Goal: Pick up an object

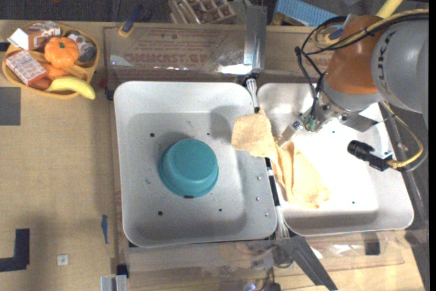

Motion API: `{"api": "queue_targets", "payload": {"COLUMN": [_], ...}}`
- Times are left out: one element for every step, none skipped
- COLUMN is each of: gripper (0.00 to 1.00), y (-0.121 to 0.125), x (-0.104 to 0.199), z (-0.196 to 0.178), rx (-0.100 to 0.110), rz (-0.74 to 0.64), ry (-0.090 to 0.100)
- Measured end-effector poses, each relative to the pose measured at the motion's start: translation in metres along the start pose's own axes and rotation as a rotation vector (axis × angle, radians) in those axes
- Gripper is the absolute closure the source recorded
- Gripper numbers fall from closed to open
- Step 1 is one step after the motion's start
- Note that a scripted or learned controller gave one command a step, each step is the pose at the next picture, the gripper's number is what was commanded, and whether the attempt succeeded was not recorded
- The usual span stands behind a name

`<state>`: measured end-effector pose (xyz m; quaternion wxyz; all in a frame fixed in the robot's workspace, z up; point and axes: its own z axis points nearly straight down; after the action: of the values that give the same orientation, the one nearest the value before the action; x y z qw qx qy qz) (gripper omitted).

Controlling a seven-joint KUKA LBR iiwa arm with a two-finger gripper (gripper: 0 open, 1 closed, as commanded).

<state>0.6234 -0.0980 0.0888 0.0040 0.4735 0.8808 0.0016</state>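
The arm reaches in from the right over the far part of the right bin. Its gripper points left and down toward the divide between the bins, just beside a tan cloth; I cannot tell its state. The cloth drapes across the divide, one end in the left bin, the rest in the right bin's left half. A teal bowl sits upside down in the left bin. A fruit basket stands far left on the bench.
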Motion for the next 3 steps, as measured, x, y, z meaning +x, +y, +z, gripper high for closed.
{"api": "queue_targets", "payload": {"gripper": [1.0,0.0,1.0], "y": [0.002,0.001,0.002], "x": [-0.002,-0.002,-0.004], "z": [-0.013,-0.013,-0.024], "rx": [-0.006,-0.006,-0.011], "rz": [0.002,0.003,0.005], "ry": [-0.003,-0.003,-0.007]}}
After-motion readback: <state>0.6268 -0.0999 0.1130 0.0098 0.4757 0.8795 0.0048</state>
